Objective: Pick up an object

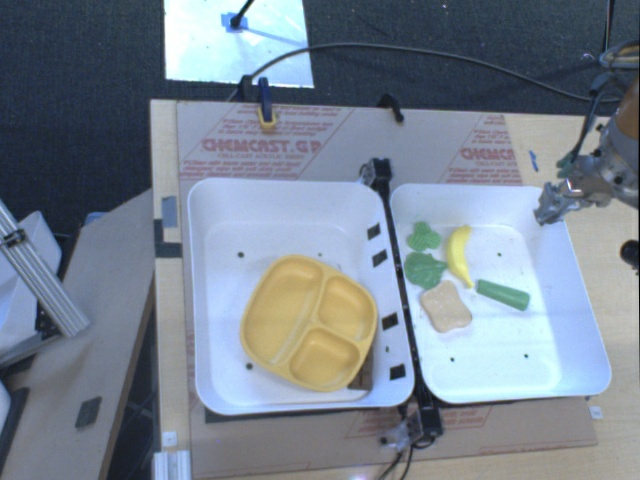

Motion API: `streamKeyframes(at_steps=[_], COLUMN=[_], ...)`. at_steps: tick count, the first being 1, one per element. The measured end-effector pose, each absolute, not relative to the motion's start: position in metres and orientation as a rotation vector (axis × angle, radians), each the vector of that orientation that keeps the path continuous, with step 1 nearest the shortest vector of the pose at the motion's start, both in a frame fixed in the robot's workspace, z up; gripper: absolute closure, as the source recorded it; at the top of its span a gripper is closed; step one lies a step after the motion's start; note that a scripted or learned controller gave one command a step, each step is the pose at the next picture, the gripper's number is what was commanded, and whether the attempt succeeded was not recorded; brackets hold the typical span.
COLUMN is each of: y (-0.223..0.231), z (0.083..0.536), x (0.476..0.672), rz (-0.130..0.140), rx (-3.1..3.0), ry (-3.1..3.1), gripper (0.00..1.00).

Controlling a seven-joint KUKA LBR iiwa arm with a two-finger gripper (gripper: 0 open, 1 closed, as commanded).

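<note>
The arm is cut off at the worktop's right edge; its tool is too small to read. Banana, green stick and cracker lie in the right bin.

The arm is cut off by the right edge; only its wrist end is visible. The gripper is small and blurred, so its finger state cannot be determined. The yellow tray hides part of the left bin floor.
</note>
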State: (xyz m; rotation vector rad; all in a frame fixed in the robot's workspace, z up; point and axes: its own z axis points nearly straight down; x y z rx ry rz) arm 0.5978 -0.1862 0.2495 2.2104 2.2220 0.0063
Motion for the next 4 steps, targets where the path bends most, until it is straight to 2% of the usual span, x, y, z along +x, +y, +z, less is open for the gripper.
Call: streamKeyframes(at_steps=[1,4], y=[-0.186,-0.037], z=[0.258,0.221], x=[0.599,0.615], rz=[0.003,0.003], rx=[2.213,2.211], ry=[2.225,2.232], gripper=[1.0,1.0])
